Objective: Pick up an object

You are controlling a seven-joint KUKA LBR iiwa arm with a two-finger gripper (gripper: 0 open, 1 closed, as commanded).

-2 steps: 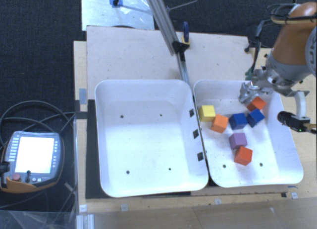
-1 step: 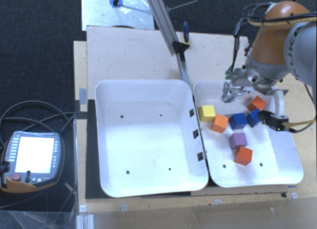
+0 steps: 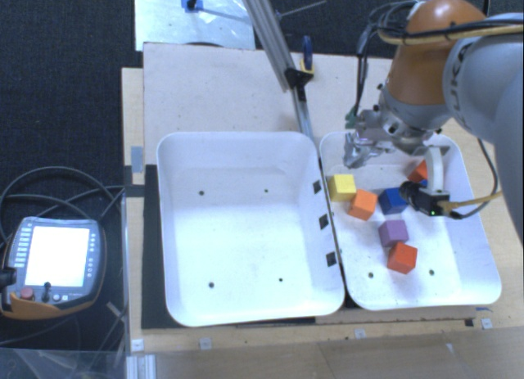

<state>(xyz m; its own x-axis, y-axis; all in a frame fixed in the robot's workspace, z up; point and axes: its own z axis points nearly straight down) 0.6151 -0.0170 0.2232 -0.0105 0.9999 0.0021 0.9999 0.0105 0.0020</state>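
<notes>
In the right bin [image 3: 475, 279] lie several small cubes: a yellow one [image 3: 342, 186], an orange one [image 3: 363, 204], a blue one [image 3: 392, 200], a purple one [image 3: 394, 231] and a red-orange one [image 3: 402, 257]. Another orange-red cube [image 3: 418, 172] shows partly behind the wrist parts. My gripper [image 3: 358, 153] hangs over the back left part of this bin, just above and behind the yellow cube. Nothing shows between its metal fingers.
The left bin [image 3: 246, 230] stands beside the right one, with a shared divider edge between them. A slanted metal pole [image 3: 266, 21] rises behind the bins. A teach pendant [image 3: 53, 267] lies left of the bench.
</notes>
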